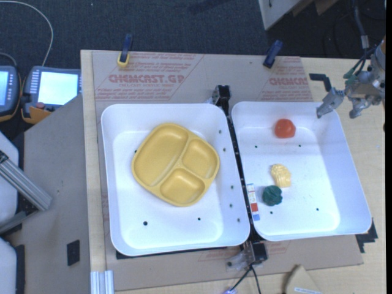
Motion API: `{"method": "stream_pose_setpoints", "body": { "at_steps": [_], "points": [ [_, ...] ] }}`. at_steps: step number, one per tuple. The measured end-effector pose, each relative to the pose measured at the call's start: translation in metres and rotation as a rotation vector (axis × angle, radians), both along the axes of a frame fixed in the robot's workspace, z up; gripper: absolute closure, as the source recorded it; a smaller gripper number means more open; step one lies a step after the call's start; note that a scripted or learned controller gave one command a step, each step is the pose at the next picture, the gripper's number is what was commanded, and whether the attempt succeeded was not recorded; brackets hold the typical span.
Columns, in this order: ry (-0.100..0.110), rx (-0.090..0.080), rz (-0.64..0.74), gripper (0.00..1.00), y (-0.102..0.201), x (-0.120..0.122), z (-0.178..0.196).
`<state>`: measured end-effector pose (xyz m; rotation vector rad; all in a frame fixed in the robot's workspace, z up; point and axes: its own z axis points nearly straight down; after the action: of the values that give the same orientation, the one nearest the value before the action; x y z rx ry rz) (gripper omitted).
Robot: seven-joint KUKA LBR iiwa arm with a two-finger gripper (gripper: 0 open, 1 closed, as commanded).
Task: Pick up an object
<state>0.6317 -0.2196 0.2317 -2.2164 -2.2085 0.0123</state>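
Note:
The right bin holds three small things: a red round object near its far side, a pale yellow lump in the middle, and a dark green lump just below it. My gripper hangs over the bin's far right corner, well to the right of the red object. Its two fingers are spread apart with nothing between them.
The left bin carries a yellow divided plate. A black clamp sits between the bins at the far side. Blue clips pin the cardboard sheet. A small red and blue label lies on the right bin's left wall.

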Motion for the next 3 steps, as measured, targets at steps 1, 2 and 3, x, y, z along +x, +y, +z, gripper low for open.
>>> {"method": "stream_pose_setpoints", "body": {
  "at_steps": [1, 2, 3],
  "points": [
    [-0.014, -0.004, 0.004, 0.0, 0.001, 0.003, 0.009],
    [-0.011, -0.003, 0.004, 0.0, 0.0, 0.006, -0.033],
    [-0.012, -0.003, 0.005, 0.0, 0.009, 0.011, -0.084]
  ]
}}
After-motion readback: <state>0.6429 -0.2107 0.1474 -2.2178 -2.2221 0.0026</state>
